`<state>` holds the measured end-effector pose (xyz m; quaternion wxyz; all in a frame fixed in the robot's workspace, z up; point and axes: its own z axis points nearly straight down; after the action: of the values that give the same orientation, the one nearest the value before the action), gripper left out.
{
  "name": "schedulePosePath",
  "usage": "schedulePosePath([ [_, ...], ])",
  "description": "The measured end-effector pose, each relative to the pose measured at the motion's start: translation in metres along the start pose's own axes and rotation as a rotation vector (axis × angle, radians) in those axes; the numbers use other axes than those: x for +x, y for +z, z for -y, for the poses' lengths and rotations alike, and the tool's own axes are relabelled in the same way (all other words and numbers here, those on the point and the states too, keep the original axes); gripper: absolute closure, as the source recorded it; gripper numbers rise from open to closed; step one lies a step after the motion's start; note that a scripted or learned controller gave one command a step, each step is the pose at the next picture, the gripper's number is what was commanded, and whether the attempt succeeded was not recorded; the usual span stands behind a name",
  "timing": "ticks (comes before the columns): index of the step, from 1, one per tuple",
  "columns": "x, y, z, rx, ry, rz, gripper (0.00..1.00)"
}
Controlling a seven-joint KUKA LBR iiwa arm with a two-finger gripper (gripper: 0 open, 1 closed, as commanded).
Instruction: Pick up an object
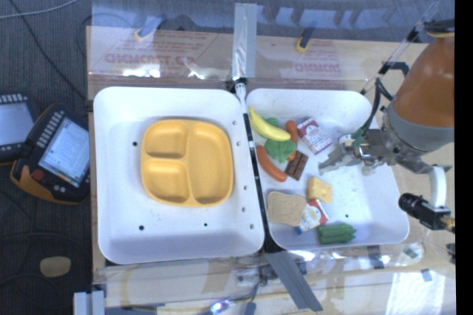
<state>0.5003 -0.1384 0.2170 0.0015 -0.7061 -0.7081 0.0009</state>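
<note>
My gripper point(353, 157) hangs over the middle of the right bin point(384, 221), open, with nothing between its fingers. Below and left of it lies a yellow cheese wedge point(320, 189). A red and white carton point(315, 136) sits just to its upper left. Further left are a banana point(267, 129), a green leafy vegetable point(280, 149), an orange-red sausage point(270, 163) and a brown chocolate bar point(296, 166). Near the front lie a bread slice point(285, 208), a small red and white packet point(313, 217) and a green pepper point(336, 233).
The left bin point(118, 232) holds a yellow divided plate point(188, 161). The arm's orange band and grey wrist point(429, 95) rise over the right bin's right edge. A tablet-like pendant point(55, 154) lies on the floor at the left, off the bench.
</note>
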Motion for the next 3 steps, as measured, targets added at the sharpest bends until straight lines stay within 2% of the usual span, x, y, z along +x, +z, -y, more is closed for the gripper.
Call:
schedulePosePath([
  [1,0.016,0.115,-0.078,0.001,0.05,0.001,0.0],
  [2,0.017,0.108,-0.078,0.004,0.05,-0.001,1.0],
  [3,0.069,0.034,-0.151,-0.002,-0.01,0.003,1.0],
])
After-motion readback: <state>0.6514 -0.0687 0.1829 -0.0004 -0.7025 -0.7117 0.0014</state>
